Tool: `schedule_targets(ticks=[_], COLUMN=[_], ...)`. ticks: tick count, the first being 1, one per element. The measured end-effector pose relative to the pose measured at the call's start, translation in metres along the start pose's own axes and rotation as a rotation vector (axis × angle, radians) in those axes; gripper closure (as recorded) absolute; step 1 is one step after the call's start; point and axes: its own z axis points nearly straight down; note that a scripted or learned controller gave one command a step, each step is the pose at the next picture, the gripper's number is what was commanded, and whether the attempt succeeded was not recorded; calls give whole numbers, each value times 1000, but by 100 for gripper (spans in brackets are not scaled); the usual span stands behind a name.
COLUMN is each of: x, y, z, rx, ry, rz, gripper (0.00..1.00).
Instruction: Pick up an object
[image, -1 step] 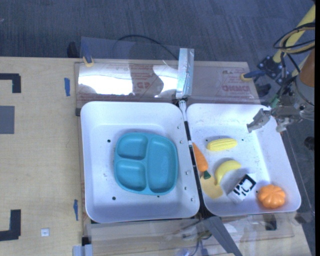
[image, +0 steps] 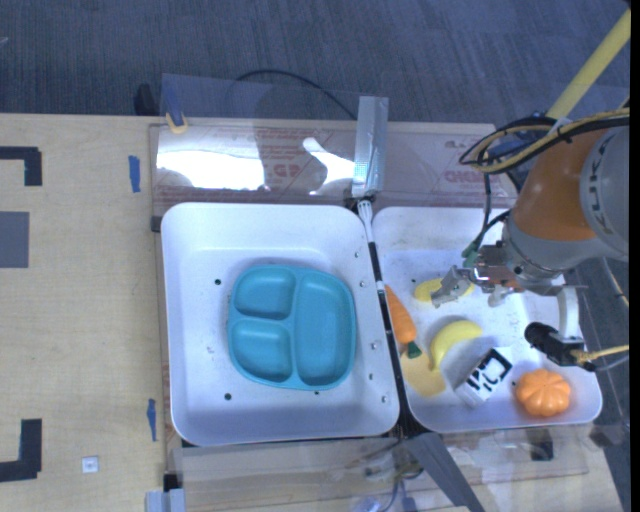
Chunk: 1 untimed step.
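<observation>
The grey and orange arm (image: 560, 190) is seen reaching in over the far right corner of the right bin (image: 590, 405), where the loose items to be picked are kept; its gripper (image: 452, 288) is poised low over that bin's middle, at a small yellow item (image: 430, 291) which appears to be the chosen target. Whether the pincer is released or clenched cannot be told, and nothing is clearly shown held in it. The left bin (image: 190, 330) is given over to a blue divided plate (image: 293, 325), laid flat at its centre, apparently as a place for whatever is lifted across. In the right bin, the playthings are gathered toward the near edge, seemingly scattered rather than arranged: a yellow lemon-shaped piece (image: 452, 340) just near of the gripper, a flat yellow piece (image: 425, 378) beside it against the left wall, an orange pumpkin-like toy (image: 543, 392) at the near right corner, a white block with a black mark (image: 486, 374) between the two, and an orange carrot (image: 400, 318) lying along the left wall by the divider.
</observation>
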Motion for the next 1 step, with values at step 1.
schedule_targets(ticks=[1], x=[-19], y=[75], z=[37], rx=[-15], ry=[-2], rz=[-38], gripper=[0])
